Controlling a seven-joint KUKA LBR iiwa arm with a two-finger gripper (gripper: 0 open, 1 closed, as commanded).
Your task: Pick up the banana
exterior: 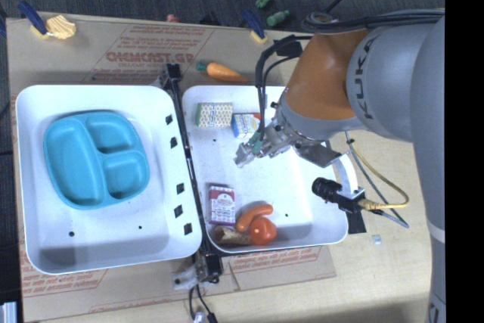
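Over the right bin the arm takes up most of the space, its bulk covering the bin's far right side. The left bin holds a blue tray and plays no part. The end effector hangs above bare floor near the middle of the right bin; whether it is open or closed I cannot tell, and nothing is seen gripped in it.

The likeliest banana is the brownish piece at the near wall, though it is too small and too hidden to be sure. It lies well apart from the end effector, touching a red tomato and an orange piece, with a small red box just beside.

The main risk is a wrong or mixed grasp: the pile is tight, so a descent could close on the tomato or the box instead. The wall may also block one side of the grasp, and a glancing push could wedge the banana deeper into the corner.
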